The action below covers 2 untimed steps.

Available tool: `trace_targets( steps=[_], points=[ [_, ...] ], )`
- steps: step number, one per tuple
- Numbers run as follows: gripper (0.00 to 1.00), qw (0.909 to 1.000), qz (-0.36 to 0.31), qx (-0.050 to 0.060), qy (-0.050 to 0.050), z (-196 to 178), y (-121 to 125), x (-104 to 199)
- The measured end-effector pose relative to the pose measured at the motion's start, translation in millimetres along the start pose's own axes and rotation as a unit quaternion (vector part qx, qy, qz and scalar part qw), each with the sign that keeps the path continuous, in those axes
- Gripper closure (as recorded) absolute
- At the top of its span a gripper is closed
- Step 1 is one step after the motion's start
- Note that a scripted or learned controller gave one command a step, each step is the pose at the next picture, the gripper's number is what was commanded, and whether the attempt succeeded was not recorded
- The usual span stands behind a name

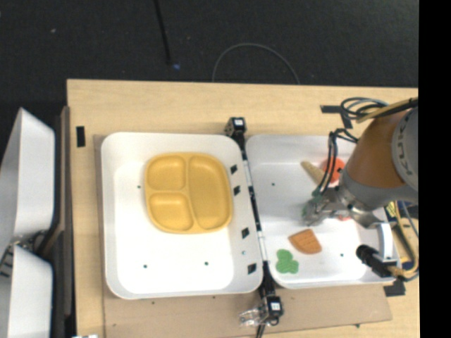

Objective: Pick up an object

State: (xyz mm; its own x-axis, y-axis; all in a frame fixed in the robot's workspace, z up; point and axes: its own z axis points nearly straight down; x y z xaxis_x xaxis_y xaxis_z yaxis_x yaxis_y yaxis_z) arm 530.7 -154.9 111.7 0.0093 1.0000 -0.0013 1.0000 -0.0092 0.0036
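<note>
- The tool (315, 208) hangs low inside the right bin (282, 162), just above an orange-brown piece (305, 241) on the bin floor; whether it is open or closed cannot be told, and nothing shows in its grip.
- A green piece (286, 261) lies just left of and below the orange-brown piece, near the bin's front wall.
- A tan stick (311, 169) and a red-orange bit (332, 166) sit behind the tool, partly hidden by the arm (377, 157).
- A yellow divided plate (188, 191) rests in the left bin (120, 259), well apart from the tool.
- Both bins sit on the counter (141, 104).
</note>
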Motion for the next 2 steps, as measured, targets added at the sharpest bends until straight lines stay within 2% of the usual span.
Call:
trace_targets(
  steps=[2],
  points=[
    [1.0,1.0,-0.003,-0.002,0.0,-88,-1,-8]
  ],
)
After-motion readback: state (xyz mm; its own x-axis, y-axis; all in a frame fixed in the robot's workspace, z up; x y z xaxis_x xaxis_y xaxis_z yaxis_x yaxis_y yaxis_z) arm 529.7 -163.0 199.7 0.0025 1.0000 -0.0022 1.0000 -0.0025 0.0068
